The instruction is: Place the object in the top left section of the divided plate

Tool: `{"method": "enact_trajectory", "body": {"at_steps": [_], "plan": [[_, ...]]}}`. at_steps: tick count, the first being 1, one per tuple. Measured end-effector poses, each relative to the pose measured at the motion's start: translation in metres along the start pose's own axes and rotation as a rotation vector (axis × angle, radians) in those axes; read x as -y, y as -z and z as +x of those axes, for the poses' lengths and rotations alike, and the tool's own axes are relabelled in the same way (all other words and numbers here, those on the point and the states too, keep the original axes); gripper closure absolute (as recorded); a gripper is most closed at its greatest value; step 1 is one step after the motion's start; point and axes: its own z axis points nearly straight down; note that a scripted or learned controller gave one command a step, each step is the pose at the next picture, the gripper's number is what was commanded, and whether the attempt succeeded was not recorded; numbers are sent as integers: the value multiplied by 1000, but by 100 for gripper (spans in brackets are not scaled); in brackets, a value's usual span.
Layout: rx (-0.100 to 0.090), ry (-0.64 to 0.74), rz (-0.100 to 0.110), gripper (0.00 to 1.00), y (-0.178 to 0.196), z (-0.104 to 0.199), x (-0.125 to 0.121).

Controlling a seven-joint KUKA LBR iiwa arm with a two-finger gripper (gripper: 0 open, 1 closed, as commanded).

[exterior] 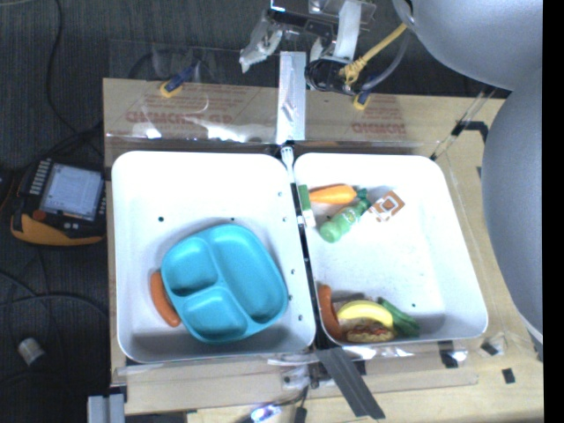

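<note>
A: Where does the divided plate point(225, 280) sit?
B: In the left bin point(141, 183), blue, with an orange sausage point(163, 298) touching its left rim.

A: And the other items?
B: In the right bin point(432, 254): a carrot point(333, 194) and green bottle point(342, 222) near the top, a banana point(364, 312) at the bottom edge.

A: The gripper point(304, 25)?
B: It hangs above the worktop point(493, 227), beyond the bins; whether the fingers are spread or closed cannot be told.

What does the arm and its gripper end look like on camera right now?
The arm is a bulky, rounded grey shell filling the upper right. At the top edge, the gripper is a cluster of silver-white and black parts, with a yellow coiled cable looping off its right side. Its finer details are blurred.
</note>
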Motion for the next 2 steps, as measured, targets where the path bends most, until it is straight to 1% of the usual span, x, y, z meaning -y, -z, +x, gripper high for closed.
{"method": "enact_trajectory", "body": {"at_steps": [1,2], "plan": [[-3,-39,2,0,-1,-36,-8],[-1,-33,1,0,-1,-14,-3]]}}
